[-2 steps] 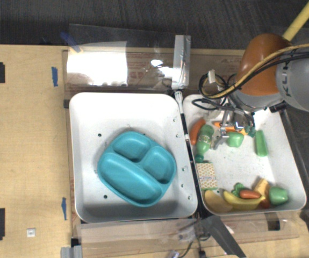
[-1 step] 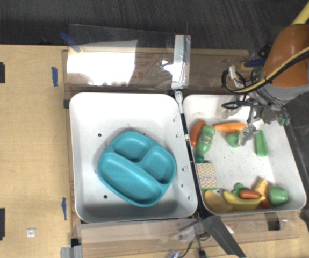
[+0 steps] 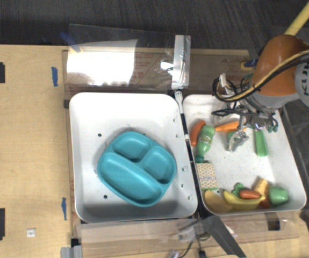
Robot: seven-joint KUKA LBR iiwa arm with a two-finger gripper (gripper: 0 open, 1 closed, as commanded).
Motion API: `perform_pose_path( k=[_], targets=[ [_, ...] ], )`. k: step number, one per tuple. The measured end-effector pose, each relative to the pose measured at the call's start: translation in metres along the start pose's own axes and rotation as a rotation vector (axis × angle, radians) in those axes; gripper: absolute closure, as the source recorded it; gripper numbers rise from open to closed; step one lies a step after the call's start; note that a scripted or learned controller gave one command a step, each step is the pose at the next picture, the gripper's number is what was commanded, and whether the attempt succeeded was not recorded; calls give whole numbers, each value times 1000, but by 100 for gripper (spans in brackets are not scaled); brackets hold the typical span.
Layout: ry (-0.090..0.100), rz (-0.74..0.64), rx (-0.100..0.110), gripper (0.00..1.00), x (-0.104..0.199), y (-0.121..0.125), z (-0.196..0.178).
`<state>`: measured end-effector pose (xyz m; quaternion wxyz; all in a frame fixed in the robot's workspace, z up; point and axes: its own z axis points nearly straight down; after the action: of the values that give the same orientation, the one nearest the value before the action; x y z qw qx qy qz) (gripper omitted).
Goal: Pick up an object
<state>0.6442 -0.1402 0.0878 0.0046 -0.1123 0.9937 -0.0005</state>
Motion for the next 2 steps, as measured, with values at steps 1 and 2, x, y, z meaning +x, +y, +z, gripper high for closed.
perform_pose_path(
  k=[1, 2],
  targets=[
    [-1, -129, 1, 0, 46, -15, -1],
    [-4, -105, 3, 0, 29, 2, -1]
  ],
)
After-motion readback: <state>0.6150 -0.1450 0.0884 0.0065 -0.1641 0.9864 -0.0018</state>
